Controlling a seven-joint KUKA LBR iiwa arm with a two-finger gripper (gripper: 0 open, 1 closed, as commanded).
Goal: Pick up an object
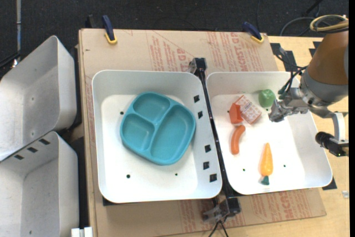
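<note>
While your gripper [277, 114] hung low in the right bin [310, 175] beside the green toy [267, 97], nothing was visibly gripped (I cannot tell its state), since carrot [267, 160] and sausage [237, 139] lay apart.

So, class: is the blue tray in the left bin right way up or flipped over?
Right way up. The tray lies flat in the left bin with its three compartments facing up.
</note>
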